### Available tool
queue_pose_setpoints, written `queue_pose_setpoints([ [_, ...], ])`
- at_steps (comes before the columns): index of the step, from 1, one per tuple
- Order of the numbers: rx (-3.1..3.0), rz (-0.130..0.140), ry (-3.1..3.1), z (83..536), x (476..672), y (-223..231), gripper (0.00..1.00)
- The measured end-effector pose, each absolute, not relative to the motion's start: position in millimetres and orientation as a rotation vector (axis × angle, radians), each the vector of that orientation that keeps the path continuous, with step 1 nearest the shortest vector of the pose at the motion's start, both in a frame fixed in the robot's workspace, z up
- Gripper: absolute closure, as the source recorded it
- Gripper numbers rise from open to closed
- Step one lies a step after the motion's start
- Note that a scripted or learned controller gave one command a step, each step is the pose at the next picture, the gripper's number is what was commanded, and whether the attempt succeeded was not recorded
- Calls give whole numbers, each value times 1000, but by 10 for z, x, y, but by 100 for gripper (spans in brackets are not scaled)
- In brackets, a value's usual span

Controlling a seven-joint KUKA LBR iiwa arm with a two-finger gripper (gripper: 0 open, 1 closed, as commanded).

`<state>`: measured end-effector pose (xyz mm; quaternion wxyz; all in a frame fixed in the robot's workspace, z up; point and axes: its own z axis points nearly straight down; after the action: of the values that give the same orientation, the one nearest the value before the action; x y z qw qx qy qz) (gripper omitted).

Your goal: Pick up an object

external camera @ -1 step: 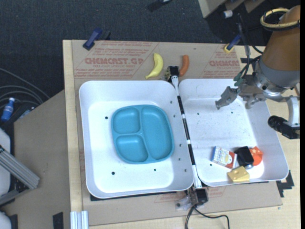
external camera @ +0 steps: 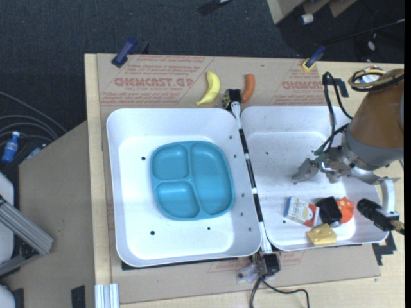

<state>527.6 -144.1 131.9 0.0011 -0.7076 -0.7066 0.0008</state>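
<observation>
Approach step: two-finger gripper [external camera: 308,170] hovering, fingers spread and empty, above right white bin [external camera: 282,130] (small black block [external camera: 329,209] nearby); next, descend.

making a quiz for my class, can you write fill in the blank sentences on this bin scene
1. The blue divided plate lies in the ____ bin of the camera view.
2. The plate has ____ compartments.
3. The yellow banana lies on the bench beyond the bins, beside an ____ carrot-like toy.
4. The gripper hangs over the ____ bin.

Missing words: left; three; orange; right
</observation>
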Motion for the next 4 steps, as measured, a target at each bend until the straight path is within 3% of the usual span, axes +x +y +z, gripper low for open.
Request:
queue_pose_setpoints([
  [1,-2224,-7,-2224,875,4813,-1439,0],
  [2,-2225,-13,-2226,982,4829,-1426,100],
  [3,-2220,-1,-2222,1848,4840,-893,100],
  [4,-2221,-1,-2222,1943,4841,-895,100],
])
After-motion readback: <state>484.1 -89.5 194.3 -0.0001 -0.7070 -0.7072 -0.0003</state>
